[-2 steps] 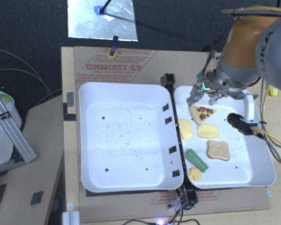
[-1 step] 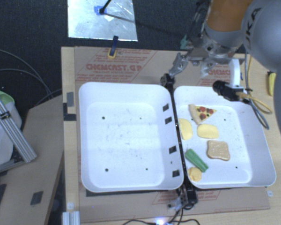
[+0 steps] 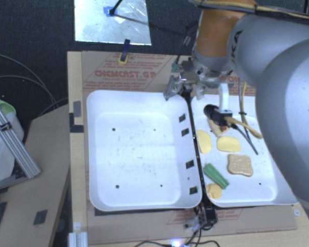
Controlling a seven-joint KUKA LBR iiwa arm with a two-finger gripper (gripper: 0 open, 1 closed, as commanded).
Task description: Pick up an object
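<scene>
My gripper (image 3: 184,90) hangs over the back end of the divider between the two bins, its fingers spread with nothing between them. The right bin (image 3: 265,193) holds the objects, all lying in front of the gripper. They are a yellow oval piece (image 3: 204,141) by the divider, a flatter yellow piece (image 3: 228,144) beside it, a tan toast-like slice (image 3: 240,165), a green stick (image 3: 216,174) and a small yellow lump (image 3: 214,191) near the front edge.
The left bin (image 3: 95,138) is bare white with a few dark specks. Black clips run along the divider (image 3: 188,148). A cardboard sheet (image 3: 123,71) lies under both bins. A metal frame (image 3: 10,143) stands at far left.
</scene>
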